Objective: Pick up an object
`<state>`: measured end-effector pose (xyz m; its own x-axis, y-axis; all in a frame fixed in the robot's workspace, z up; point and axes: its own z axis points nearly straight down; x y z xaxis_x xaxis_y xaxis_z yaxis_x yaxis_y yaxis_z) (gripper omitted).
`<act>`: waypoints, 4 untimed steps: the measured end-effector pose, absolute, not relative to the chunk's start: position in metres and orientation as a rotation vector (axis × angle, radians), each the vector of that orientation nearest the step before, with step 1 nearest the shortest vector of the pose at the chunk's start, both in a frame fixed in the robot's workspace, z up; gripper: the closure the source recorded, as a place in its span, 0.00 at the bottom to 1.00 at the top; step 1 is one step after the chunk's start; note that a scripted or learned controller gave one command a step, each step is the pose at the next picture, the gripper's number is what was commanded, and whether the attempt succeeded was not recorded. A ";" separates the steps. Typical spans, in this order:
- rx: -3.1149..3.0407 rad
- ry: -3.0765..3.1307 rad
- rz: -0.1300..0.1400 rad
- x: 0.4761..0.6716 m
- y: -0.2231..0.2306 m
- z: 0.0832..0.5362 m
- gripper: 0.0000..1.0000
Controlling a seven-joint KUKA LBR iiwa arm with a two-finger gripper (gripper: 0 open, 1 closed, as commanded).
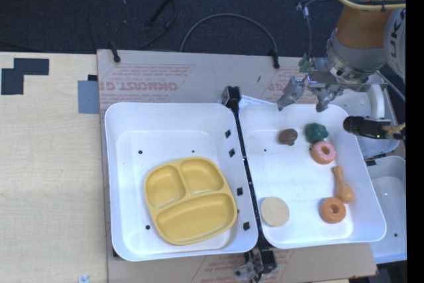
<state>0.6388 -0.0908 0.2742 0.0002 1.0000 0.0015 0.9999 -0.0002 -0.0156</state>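
Left bin (126, 142): holds a yellow divided tray (190, 199) with three compartments, lying toward its near right part.
Right bin (371, 222): holds the loose objects.
Cream disc (274, 211): near left part of the right bin, flat on the floor.
Brown lump (287, 136): far middle, just left of the green object (316, 132).
Pink donut (323, 153): just near the green object.
Orange donut (332, 210): near right, beside a tan stick-like piece (342, 185).
Gripper (306, 95): above the far edge of the right bin, fingers spread apart, nothing between them, well clear of the objects.
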 end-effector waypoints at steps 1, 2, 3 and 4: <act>-2.218 -2.221 0.003 0.641 -0.091 0.282 0.00; -2.217 -2.217 0.009 0.635 -0.096 0.220 0.00; -2.217 -2.216 0.009 0.632 -0.102 0.158 0.00; -2.217 -2.216 0.008 0.626 -0.109 0.102 0.00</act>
